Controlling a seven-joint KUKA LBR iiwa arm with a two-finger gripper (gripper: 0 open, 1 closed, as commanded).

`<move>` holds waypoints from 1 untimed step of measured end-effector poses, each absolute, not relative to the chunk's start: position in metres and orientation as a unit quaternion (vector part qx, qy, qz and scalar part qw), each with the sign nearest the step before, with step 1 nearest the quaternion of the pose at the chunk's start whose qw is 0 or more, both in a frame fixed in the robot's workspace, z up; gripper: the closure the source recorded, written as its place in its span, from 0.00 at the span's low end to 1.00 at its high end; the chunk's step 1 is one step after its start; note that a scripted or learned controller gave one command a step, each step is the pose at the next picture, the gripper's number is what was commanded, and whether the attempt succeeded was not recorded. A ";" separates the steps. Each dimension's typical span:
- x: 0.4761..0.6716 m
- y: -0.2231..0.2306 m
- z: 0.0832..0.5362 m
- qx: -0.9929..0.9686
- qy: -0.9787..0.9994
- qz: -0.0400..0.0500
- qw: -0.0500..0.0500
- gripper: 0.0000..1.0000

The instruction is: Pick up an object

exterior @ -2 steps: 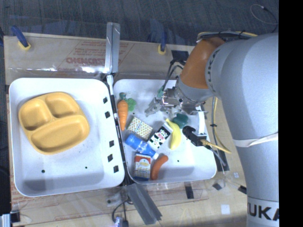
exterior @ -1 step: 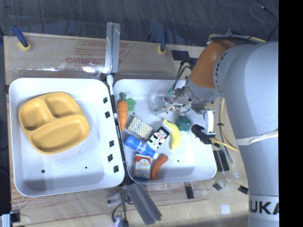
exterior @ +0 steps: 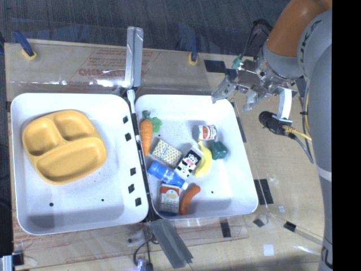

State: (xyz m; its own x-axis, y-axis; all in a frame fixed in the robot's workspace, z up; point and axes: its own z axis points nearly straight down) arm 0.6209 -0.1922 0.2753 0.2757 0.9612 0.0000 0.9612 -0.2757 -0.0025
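Where the arm is seen: arm [exterior: 318, 89] is entered from the right, orange band [exterior: 298, 11] at the top right, wrist bent towards the bins.
Gripper: gripper [exterior: 233, 99] is hung over the far right corner of the right bin [exterior: 232, 180], just above its rim.
Fingers: spread apart; nothing is held between them.
Table: table [exterior: 282, 168] is covered with a pale sheet; two white bins are set side by side on it, touching at the middle.
Left bin: left bin [exterior: 84, 203] is occupied by one yellow tray [exterior: 63, 145] with three wells, lying flat in the far half.
Right bin, left side: carrot [exterior: 146, 136] is laid along the left wall, green top towards the far edge; a patterned packet [exterior: 166, 151] lies just beside its tip.
Right bin, centre: a cow-print box [exterior: 189, 164] is propped against a banana [exterior: 204, 160]; a blue pouch [exterior: 165, 173] touches the box on its left.
Right bin, far side: can [exterior: 207, 132] is lying on its side, apart from the walls; a green lump [exterior: 219, 150] sits just beside the banana's upper end.
Right bin, near side: a small carton [exterior: 169, 196] and a sausage [exterior: 190, 198] are laid side by side, touching, close to the near wall.
Gripper to objects: all objects lie in the bin; the can is nearest the gripper, and none is touched.
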 end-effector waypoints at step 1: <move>0.622 -0.169 0.268 -0.753 -0.658 0.002 0.002 0.00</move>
State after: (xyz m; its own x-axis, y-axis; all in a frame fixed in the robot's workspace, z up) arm 0.6216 -0.1688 0.2679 0.1336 0.9910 0.0004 0.9910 -0.1336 -0.0058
